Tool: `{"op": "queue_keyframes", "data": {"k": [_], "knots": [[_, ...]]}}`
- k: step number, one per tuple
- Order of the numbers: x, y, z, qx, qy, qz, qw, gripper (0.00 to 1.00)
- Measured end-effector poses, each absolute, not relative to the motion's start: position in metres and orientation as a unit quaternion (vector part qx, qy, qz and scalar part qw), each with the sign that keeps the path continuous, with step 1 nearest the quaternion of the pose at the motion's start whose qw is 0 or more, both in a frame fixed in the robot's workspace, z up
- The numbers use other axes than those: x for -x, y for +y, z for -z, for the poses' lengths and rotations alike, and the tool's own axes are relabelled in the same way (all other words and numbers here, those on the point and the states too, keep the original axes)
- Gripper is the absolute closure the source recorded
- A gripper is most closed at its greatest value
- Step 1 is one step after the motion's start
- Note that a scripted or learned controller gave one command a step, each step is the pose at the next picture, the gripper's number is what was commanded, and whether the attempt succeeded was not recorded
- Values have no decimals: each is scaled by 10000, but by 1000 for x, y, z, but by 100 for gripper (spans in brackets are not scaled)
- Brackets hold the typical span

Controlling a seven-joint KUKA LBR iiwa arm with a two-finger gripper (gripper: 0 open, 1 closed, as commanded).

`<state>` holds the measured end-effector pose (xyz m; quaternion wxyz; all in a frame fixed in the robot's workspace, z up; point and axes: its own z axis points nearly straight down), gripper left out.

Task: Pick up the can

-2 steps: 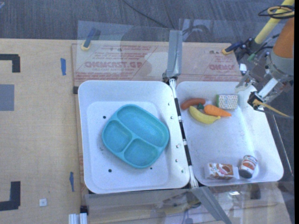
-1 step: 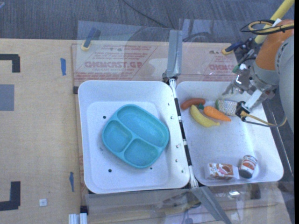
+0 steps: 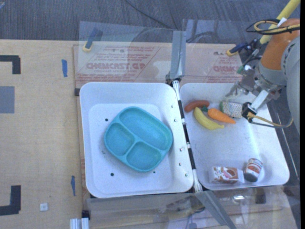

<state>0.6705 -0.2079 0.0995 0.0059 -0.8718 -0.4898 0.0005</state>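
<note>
Two bins | can [image 3: 253, 170] right bin front corner, carton [image 3: 225, 174] just beside | claw [image 3: 237, 100] far, state unclear

- One camera hangs above the bench [image 3: 38, 142] and looks down at a slant.
- It stands far enough back to take in both white bins, the left bin [image 3: 95, 99] and the right bin [image 3: 267, 142], edge to edge.
- Grey floor [image 3: 95, 4] runs past the bench's far edge.
- The arm [image 3: 281, 56] enters from the right.
</note>
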Motion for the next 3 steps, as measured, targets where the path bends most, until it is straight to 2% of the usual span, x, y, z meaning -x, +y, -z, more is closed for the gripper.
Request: {"op": "queue_keyframes", "data": {"k": [1,2,3], "knots": [[-670,-207,-99,8621,-5068,-6,30,0],[-663,-207,-98,8672,-4979,88,-18,0],[-672,-205,-97,8012,-5984,38,-53,0]]}}
